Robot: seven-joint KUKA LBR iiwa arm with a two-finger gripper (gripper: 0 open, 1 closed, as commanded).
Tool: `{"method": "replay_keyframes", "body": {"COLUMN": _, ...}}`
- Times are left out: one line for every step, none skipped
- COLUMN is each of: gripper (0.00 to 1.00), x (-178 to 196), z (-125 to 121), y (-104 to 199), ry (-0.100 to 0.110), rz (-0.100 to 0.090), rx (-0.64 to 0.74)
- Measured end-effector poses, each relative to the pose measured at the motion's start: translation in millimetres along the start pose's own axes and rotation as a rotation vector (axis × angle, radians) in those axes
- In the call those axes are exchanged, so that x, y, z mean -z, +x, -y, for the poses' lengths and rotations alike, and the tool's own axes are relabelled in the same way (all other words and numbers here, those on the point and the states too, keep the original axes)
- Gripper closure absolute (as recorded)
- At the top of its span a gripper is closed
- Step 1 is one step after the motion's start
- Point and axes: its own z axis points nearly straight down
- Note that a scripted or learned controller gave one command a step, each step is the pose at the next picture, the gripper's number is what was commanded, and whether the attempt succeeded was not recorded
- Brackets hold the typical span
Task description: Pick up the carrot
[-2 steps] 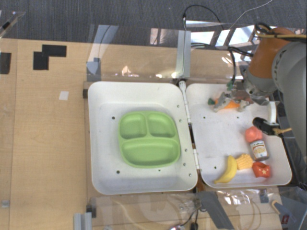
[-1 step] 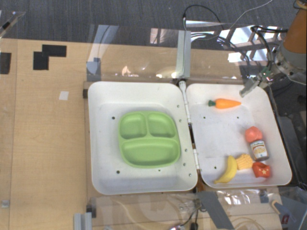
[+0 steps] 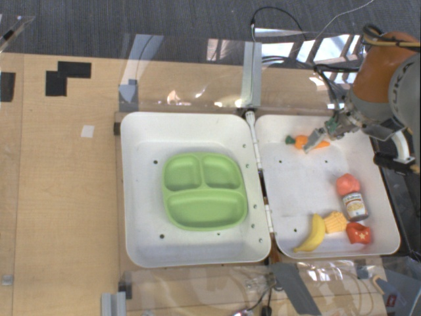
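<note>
- Gripper (image 3: 320, 137) sits low in the far part of the right bin (image 3: 283, 242), directly over the carrot (image 3: 304, 143); whether it is released, clenched or grasping cannot be told at this size.
- Carrot lies on the bin floor near the far wall, its long axis roughly left to right across the view, with the green top (image 3: 290, 139) at the left end and orange showing on both sides of the gripper tip.
- Judging by this, the gripper is already at the carrot's middle, so the coming move turns on a close across the short axis.
- Other things lie well apart toward the near right corner: a small bottle (image 3: 352, 197), a corn piece (image 3: 335, 223), a banana (image 3: 312, 235) and a red piece (image 3: 358, 232).
- Left bin (image 3: 141, 242) holds a green divided plate (image 3: 204, 191).
- Nothing stands between gripper and carrot; the bin's far wall is the nearest obstacle.
</note>
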Motion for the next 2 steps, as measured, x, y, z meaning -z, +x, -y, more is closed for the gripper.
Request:
{"method": "replay_keyframes", "body": {"gripper": 1.0, "x": 15.7, "z": -2.7, "y": 0.4, "ry": -0.002, "rz": 0.0, "rx": 0.007}}
{"method": "replay_keyframes", "body": {"gripper": 0.0, "x": 15.5, "z": -2.6, "y": 0.4, "ry": -0.002, "rz": 0.0, "rx": 0.007}}
